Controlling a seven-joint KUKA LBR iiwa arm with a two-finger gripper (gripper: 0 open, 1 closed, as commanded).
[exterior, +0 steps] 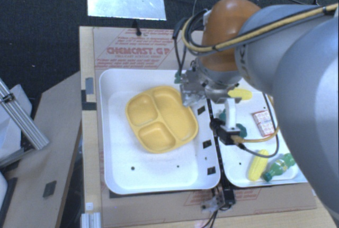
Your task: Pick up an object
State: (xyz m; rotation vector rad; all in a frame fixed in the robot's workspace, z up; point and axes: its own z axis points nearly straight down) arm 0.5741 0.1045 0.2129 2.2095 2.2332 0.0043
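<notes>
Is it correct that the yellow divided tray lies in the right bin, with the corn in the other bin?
Not quite. The camera view shows the yellow divided tray in the left bin. The corn lies in the other bin, the right one.

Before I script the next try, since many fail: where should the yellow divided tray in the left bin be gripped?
Probably by its raised outer rim, coming from above. The yellow tray lies flat, face up, in the left bin, too broad to span. Its near-left rim has bare floor around it, so one finger can go outside and one inside a compartment. The tool hovers by the far-right corner.
</notes>
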